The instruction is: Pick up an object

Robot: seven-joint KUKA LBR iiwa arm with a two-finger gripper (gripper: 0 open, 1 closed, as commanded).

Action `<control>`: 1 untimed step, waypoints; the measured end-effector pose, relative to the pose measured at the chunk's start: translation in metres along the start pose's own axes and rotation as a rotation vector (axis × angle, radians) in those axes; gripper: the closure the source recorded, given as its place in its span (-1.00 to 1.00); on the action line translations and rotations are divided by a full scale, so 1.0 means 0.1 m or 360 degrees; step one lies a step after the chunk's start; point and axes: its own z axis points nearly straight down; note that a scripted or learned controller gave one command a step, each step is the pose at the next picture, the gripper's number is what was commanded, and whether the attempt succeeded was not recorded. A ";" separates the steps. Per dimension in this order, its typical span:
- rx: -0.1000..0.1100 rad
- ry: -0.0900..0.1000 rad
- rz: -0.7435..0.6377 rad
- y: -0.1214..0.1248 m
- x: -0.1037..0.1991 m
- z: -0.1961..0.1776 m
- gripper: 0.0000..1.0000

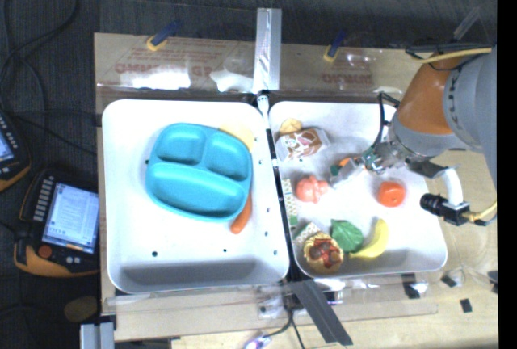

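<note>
My gripper (349, 167) hangs low over the middle of the right bin (420, 254), reaching in from the orange-banded wrist (424, 109) on the right. A small orange and green bit shows at its tip, and I cannot tell whether that is a held thing. Around it lie a pinkish-orange fruit (309, 188) just left and below, a wrapped snack packet (299, 143) to the upper left, and an orange round fruit (391, 193) to the lower right. A banana (372, 241), a green leafy piece (346, 233) and a red-brown item (321, 252) sit near the front wall.
The left bin (137, 258) holds a blue divided plate (198, 170), with a yellow item (236, 134) at its back right edge and an orange carrot (241, 219) beside its front right corner. A divider (277, 202) separates the two bins.
</note>
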 end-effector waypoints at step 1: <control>0.0026 0.0012 0.0199 0.80 -0.14 0.03 -1.00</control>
